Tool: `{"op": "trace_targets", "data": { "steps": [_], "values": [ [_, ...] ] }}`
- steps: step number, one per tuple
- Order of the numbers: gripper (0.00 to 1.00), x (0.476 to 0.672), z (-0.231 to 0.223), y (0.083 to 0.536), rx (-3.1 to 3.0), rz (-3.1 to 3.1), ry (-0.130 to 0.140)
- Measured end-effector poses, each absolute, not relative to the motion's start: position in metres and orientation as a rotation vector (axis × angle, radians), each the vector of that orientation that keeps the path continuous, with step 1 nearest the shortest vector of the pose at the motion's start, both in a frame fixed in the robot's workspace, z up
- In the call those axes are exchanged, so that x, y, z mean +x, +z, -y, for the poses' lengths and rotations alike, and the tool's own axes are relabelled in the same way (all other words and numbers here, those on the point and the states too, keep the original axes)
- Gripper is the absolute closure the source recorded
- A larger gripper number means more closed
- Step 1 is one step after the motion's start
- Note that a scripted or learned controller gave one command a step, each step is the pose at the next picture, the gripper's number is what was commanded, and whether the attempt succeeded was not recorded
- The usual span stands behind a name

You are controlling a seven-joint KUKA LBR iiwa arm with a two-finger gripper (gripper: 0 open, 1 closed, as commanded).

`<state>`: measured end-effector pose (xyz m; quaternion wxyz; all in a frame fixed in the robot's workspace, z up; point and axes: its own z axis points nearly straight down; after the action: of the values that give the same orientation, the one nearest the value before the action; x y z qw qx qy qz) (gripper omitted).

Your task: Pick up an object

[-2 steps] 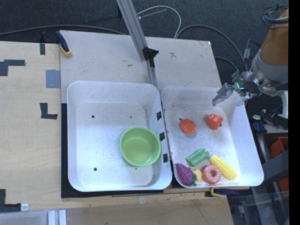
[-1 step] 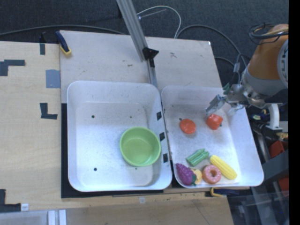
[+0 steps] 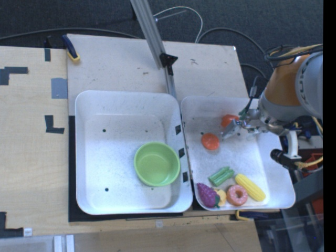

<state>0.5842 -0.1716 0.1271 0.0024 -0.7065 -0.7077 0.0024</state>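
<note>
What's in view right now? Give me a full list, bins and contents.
bins: 2, white, side by side on the bench
bowl: 1, green, left bin, near right corner
tomato: 1, red-orange, right bin, middle
red item: 1, red, right bin, at the gripper tips
beans: 1, green, right bin, near side
corn: 1, yellow, right bin, near right corner
donut: 1, pink, beside the corn
grapes: 1, purple, right bin, near left corner
clamp: 1, blue and yellow, bench's far left corner
arm: 1, grey and orange, from the right
gripper: 1, over the right bin

No text, label, brand or number can be read anywhere.
</note>
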Motion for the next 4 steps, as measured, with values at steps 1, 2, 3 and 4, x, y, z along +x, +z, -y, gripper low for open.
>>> {"op": "trace_targets", "data": {
  "steps": [1, 2, 3, 4],
  "values": [
    [0.00, 0.586, 0.172, 0.092, -2.223, 2.224, -0.002],
    [1.00, 0.587, 0.172, 0.103, -2.222, 2.228, -0.004],
    [1.00, 0.587, 0.172, 0.145, -2.221, 2.225, -0.002],
    [1.00, 0.590, 0.168, 0.208, -2.222, 2.228, -0.004]
  ]
}}
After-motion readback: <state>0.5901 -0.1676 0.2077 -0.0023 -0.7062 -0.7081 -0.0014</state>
